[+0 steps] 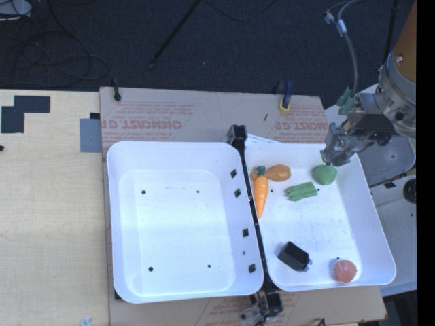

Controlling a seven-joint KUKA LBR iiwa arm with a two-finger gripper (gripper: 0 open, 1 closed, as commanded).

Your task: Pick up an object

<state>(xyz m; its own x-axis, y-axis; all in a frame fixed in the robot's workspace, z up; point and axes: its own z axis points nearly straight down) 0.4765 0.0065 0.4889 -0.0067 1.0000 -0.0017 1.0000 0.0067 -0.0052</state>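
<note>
Green round toy (pixel 325 174) under gripper (pixel 333 156) looks light, slippery; grab its widest middle; claw state can't tell.

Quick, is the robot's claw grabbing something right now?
Gripper: cannot be told. It sits right above the round green object in the right bin.

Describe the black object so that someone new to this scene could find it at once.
Look in the right-hand white bin, then along its near edge. The black block lies there, left of the round pinkish-orange ball. It is the bin's one dark, boxy item; the others are orange, green or pinkish.
</note>
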